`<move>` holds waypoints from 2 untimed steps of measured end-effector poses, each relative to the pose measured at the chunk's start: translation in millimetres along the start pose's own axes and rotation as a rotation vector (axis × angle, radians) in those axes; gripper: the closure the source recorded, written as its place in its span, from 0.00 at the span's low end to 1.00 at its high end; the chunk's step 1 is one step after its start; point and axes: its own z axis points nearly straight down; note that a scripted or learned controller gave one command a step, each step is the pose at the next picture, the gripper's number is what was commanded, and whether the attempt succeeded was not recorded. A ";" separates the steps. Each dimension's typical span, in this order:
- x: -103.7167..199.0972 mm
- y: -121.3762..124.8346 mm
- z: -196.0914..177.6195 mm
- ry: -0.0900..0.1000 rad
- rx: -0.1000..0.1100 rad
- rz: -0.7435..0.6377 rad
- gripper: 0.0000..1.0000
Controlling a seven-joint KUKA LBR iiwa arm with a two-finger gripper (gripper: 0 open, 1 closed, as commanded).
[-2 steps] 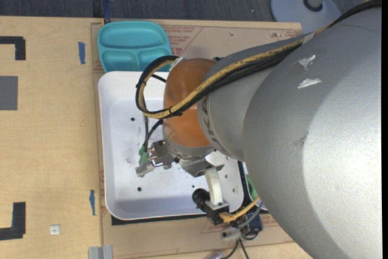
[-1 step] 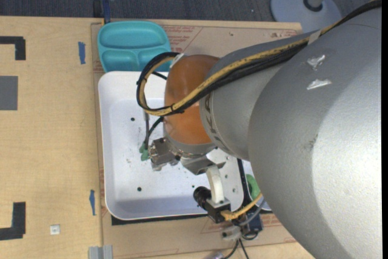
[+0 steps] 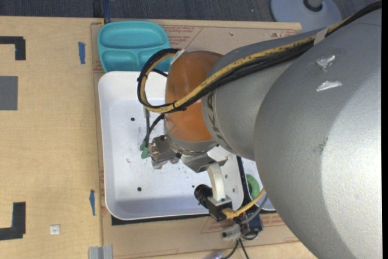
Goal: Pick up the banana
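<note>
Gripper (image 3: pixel 159 153) is low over the floor of the white bin (image 3: pixel 104 130), roughly at the bin's centre. Its metal tip is seen from above, and whether it is open or closed cannot be told from this angle. Nothing is seen clamped in it. A small green object (image 3: pixel 145 151) sits just at the gripper's 9 o'clock, touching or nearly touching; which one cannot be told. A few dark specks dot the bin floor around the tip. At 1 o'clock from the gripper the orange band (image 3: pixel 188 100) of the wrist rises, and a yellow-and-black cable (image 3: pixel 143 83) loops off it toward 11 o'clock. The grey arm (image 3: pixel 315 130) fills the space from 2 to 5 o'clock and covers the right part of the bench. At about 4 o'clock, under the arm's lower edge, a yellow-green curved sliver (image 3: pixel 256 191) shows. It may be the banana, but too little of it is exposed to tell. It lies well apart from the gripper. At 12 o'clock, just beyond the bin's far rim, lies a teal divided tray (image 3: pixel 133 39). The cardboard bench top (image 3: pixel 48 130) carries blue tape marks (image 3: pixel 82 53) toward 10 o'clock.
</note>
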 end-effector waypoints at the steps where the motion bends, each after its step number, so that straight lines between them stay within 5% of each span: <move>1: 1.1 0.6 81.8 0.001 -0.003 -0.492 1.00; 2: 1.5 1.1 71.8 0.001 -0.005 -0.492 1.00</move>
